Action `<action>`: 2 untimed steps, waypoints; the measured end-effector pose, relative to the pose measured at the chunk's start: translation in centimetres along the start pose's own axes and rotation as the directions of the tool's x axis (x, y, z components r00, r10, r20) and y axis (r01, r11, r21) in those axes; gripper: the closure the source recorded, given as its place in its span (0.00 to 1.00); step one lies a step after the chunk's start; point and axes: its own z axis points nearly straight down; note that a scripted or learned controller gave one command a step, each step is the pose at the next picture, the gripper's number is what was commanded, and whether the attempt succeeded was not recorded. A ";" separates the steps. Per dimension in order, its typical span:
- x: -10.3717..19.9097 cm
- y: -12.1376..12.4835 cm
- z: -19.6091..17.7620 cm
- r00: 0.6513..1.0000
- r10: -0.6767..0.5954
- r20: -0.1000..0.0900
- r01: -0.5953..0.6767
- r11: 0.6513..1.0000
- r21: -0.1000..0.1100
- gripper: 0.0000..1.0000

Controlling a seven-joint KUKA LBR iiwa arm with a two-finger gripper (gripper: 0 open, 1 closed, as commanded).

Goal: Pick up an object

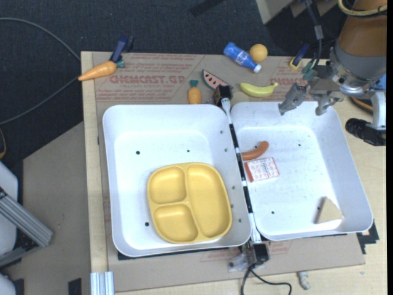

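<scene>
My gripper (305,107) hangs over the back edge of the right bin (353,183), its two fingers spread apart, open, with nothing between them. Below it in that bin lie an orange-red sausage (255,150) and a red-and-white packet (262,169) near the left wall. A tan wedge (328,211) rests at the front right corner. All three are well apart from the fingers.
The left bin (123,165) holds a yellow divided plate (189,201). Behind the bins on the cardboard lie a banana (258,89), a blue bottle (241,56), an orange ball (258,52), a watermelon slice (212,78) and a carrot (98,71).
</scene>
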 end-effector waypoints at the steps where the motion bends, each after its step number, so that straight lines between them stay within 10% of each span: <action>1: 3.2 0.2 8.2 1.000 -0.001 -0.001 0.001 1.000 0.002 0.00; 2: 1.3 -1.5 18.0 1.000 0.001 0.000 -0.001 1.000 0.000 0.00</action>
